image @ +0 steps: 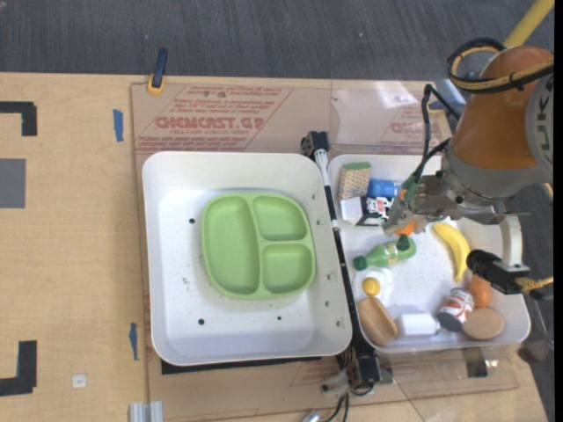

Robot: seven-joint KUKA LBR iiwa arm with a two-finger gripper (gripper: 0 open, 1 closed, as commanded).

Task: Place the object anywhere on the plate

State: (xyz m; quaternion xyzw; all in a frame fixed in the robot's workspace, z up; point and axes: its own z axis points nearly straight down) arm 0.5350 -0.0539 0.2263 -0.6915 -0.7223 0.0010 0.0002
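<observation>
Sitting in left bin [167,262]: green divided plate [259,244], nothing on it. Right bin [519,323] holds green bottle [384,254], banana [454,247], can [455,307], bread roll [378,321]. Gripper [403,221] just above bottle; can't tell finger state.

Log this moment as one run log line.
gripper: over right bin, above green bottle | green plate: in left bin | placement: not done
</observation>
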